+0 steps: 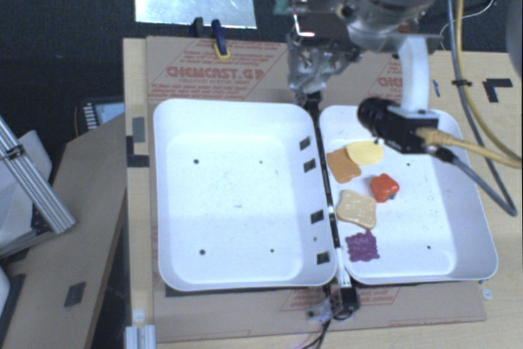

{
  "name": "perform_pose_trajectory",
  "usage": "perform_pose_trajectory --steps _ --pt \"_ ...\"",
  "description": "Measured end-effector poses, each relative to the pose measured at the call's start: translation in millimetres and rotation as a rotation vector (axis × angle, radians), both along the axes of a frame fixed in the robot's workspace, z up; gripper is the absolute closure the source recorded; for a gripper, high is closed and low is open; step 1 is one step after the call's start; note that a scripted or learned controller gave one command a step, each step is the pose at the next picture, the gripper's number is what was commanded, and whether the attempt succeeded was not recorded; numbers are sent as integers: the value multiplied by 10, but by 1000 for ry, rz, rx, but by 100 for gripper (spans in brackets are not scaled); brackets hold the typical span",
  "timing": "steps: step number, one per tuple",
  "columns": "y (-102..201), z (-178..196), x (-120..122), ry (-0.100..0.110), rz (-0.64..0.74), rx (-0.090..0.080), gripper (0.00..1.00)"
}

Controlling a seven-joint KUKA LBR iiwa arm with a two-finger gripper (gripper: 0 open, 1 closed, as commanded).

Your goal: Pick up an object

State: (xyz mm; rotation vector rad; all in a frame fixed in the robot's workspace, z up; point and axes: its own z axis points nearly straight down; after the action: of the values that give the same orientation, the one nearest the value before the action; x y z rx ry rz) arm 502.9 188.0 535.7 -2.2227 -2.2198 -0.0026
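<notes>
Five small objects lie clustered at the left of the right-hand shallow white bin (458,257): a yellow flat piece (364,152), an orange-brown slab (343,165), a red rounded lump (384,188), a tan slice (357,208) and a purple knobbly cluster (362,246). From my remote station I see the metal two-finger gripper (309,91) hanging above the bins' far edge, near the divider, with no object in it; whether it is released or clenched I cannot tell. I judge the purple cluster the soundest target, lying apart from its neighbours, and would descend squarely over it, keeping off the divider.

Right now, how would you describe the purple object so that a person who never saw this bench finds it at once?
Look at the right white bin, where five small items sit near its left wall. They run roughly from top to bottom, and the purple object is the lowest, just below the pale tan slice. It is the only purple one, with a bumpy outline like a bunch of grapes.
</notes>
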Motion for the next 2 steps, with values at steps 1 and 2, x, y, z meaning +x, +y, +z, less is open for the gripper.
perform_pose_trajectory --steps 1,2 --pt "373 -1492 -187 15 9 -6 100" --pt "290 -3155 -190 16 1 -8 100"
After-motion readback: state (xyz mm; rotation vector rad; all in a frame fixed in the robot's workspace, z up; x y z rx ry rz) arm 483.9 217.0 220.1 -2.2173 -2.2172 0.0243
